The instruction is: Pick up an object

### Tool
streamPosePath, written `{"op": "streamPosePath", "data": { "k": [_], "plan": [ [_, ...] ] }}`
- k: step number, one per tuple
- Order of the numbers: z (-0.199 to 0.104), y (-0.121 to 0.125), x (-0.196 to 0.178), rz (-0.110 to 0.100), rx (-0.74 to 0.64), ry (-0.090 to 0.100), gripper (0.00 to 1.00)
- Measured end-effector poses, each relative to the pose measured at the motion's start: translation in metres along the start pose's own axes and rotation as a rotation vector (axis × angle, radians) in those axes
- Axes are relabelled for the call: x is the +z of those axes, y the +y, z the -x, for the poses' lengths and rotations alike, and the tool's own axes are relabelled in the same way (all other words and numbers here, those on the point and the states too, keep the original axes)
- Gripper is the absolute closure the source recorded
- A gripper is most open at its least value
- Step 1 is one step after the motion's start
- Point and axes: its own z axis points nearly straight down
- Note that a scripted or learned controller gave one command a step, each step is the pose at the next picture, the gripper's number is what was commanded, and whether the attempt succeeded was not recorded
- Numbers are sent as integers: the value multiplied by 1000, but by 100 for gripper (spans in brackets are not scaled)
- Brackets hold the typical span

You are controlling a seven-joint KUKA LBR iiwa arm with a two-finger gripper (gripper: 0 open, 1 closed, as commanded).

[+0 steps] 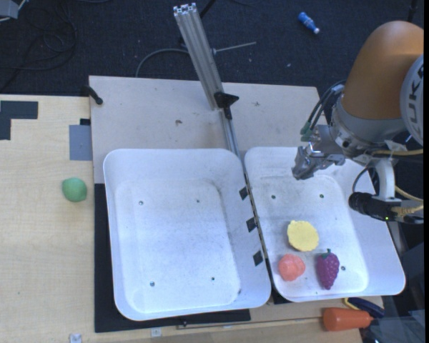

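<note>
- Three small toys lie in the right white plastic bin [357,263], near its front edge: a flat round yellow toy [302,235], a round orange-pink toy [292,267] and a purple toy shaped like a bunch of grapes [327,269].
- The yellow one sits a little further back. The orange-pink one and the purple one lie side by side in front of it, close together but not touching.
- Any of these three could be the thing to pick up. None of them is lifted; all three rest on the bin floor.
- The dark metal gripper [304,168] hangs over the back part of the same bin, well apart from the toys.
- Nothing is between its fingers. It is too small and dark here to tell how wide it is open.
- The grey arm with its big orange band [382,59] reaches in from the right side.
- The left white plastic bin [118,191] sits just beside the right one.
- A small green ball [74,189] lies out on the pale wooden bench [28,249], left of both bins.
- An orange carrot-shaped toy [347,319] lies outside the right bin, by its front edge.
- I think the job has hardly begun. The gripper has to come forward over a toy, go down, close on it and lift it.
</note>
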Motion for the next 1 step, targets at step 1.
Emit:
{"op": "streamPosePath", "data": {
  "k": [1],
  "plan": [
    [-45, 6, 3, 0, 1, -1, 100]
  ]
}}
